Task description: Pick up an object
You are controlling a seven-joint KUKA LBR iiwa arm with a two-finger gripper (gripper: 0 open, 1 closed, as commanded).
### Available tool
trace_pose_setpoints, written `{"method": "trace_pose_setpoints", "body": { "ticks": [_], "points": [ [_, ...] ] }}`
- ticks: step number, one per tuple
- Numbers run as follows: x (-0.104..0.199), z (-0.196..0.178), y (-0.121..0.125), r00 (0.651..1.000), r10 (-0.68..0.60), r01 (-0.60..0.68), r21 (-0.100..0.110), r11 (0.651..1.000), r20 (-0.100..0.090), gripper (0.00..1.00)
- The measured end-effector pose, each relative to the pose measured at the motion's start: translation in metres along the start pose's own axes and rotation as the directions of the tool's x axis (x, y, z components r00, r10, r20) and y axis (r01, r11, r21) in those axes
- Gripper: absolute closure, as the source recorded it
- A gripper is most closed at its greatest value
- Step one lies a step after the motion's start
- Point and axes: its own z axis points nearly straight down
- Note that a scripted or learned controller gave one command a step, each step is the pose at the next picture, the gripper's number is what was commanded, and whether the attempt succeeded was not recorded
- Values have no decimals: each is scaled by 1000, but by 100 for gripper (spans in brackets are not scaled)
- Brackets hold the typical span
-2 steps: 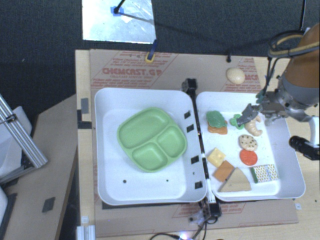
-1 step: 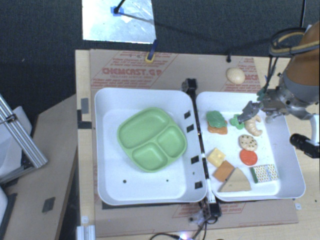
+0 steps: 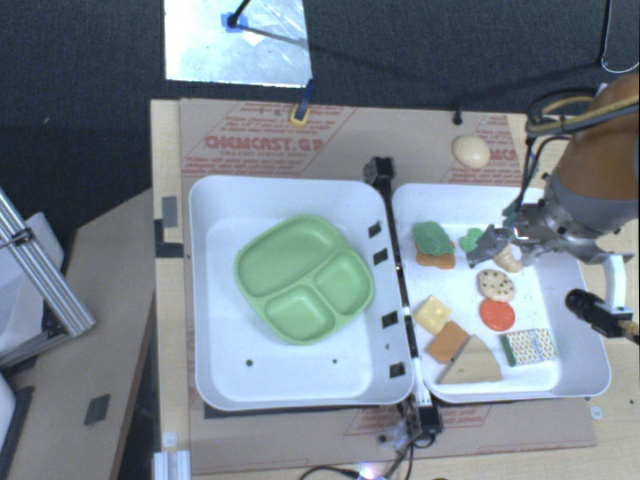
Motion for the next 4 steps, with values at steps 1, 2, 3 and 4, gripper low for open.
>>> {"method": "trace_pose_setpoints", "body": {
  "ticks": [1,2,3,4],
  "points": [
    [-8,53,7,1000,0,0,0,1000,0,0],
    [-5,109,3,1000,-1,1,-11,1000,3,0],
    [-7,112,8,1000,0,0,-19,1000,6,0],
    [-7,101,10,1000,0,0,-27,1000,9,100]
  ]
}}
